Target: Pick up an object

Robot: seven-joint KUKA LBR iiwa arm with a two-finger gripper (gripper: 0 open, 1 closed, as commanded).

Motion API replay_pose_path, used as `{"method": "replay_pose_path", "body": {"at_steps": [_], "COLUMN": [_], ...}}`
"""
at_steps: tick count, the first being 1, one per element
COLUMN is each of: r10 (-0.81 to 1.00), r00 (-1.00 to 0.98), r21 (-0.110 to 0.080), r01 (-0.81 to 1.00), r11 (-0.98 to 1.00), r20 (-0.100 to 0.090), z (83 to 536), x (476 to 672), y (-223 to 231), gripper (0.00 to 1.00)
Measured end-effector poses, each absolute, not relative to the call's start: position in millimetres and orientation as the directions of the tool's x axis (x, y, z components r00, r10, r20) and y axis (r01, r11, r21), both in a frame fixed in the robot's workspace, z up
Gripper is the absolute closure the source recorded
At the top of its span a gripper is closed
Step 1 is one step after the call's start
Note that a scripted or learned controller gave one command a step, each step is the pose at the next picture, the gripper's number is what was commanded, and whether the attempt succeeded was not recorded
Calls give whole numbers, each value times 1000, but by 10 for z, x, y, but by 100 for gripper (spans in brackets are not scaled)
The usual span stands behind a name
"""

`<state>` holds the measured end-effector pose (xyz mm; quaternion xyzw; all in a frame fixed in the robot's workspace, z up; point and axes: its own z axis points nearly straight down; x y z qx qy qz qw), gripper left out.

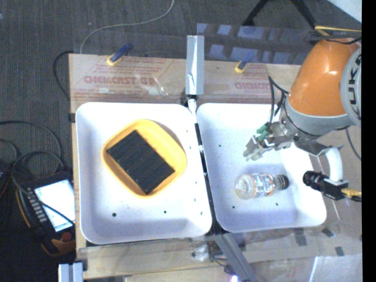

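A clear plastic bottle (260,185) with a dark cap lies on its side in the right bin (223,157), cap pointing right. My gripper (256,147) hangs over the same bin, a little above and behind the bottle, apart from it, with nothing seen between its tips. A yellow dish (174,145) holding a black ribbed slab (141,161) sits in the middle of the left bin (94,216).
The grey arm with its orange band (326,81) fills the upper right. A metal divider post (194,69) stands behind the seam between the bins. A tablet (50,207) and cables lie on the floor at the left.
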<state>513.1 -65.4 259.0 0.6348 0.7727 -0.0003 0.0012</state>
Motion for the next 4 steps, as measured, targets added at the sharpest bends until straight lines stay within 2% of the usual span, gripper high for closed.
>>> {"method": "replay_pose_path", "body": {"at_steps": [1,2,3,4], "r10": [981,991,982,1000], "r00": [-193,-131,-189,20], "r21": [1,-3,15,17], "r01": [981,991,982,1000], "r11": [193,131,189,-20], "r20": [-2,0,-3,-1], "z": [2590,1636,916,917], "x": [5129,5208,4896,4898], "y": [-656,-1144,-1295,-1891], "gripper": [0,0,0,0]}}
